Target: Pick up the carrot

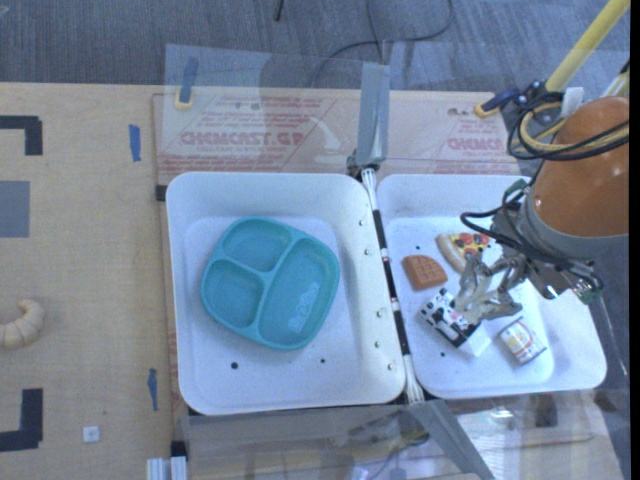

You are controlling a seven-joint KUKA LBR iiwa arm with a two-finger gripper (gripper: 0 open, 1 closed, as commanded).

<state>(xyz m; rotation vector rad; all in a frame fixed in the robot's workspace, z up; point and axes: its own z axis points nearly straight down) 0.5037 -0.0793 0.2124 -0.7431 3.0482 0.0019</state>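
Gripper (pixel 478 293) hung low in the right bin (pixel 570 368), fingers apart, nothing seen between them | black-and-white block (pixel 445 320) just left of gripper | brown waffle piece (pixel 424 270) further left | small can (pixel 521 342) to gripper's right | carrot: could not tell (orange item (pixel 452 252) up-left may be it) | teal plate (pixel 271 282) in left bin (pixel 200 368)

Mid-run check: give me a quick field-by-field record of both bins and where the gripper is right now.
left bin: holds a teal divided plate
right bin: small toy items, among them a brown waffle piece, a pizza slice, a black and white block and a small can
carrot: cannot pick it out among these items
gripper: low over the right bin, above the black and white block
bench: a croissant lies near its left edge, outside the bins
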